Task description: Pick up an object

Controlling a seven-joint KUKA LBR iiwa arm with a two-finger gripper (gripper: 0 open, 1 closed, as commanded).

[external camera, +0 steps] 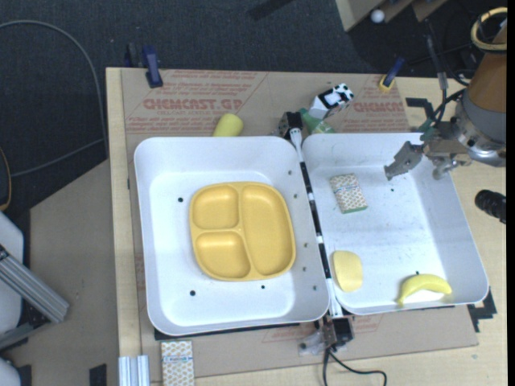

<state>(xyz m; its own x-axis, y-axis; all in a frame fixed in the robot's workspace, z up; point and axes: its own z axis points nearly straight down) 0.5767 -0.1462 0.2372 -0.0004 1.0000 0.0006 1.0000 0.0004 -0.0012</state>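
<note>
Gripper (402, 164) sits over the upper right part of the right bin (451, 207), arm entering from the right edge. Whether it is released or clenched cannot be told at this angle; nothing is seen in its grasp.

Right bin contents:
- Patterned block (348, 193), upper left area, left of and a little below the gripper, apart from it. Long axis runs roughly up-down in the view, tilted slightly, top end leaning left.
- Pale yellow piece (348, 270), lower left area, close to the bin's left wall, well apart from the gripper. Rounded; long axis roughly up-down.
- Banana (424, 287), lower right corner area, well below the gripper. Long axis roughly left-right, curved, left end dipping toward the bin's near wall.

Left bin (157, 215): yellow divided plate (241, 230) near its centre, three compartments, long axis slanting slightly.

Outside the bins: yellow cylinder (228, 125) on the board above the left bin; black-and-white toy (334, 97) above the seam between the bins.
</note>
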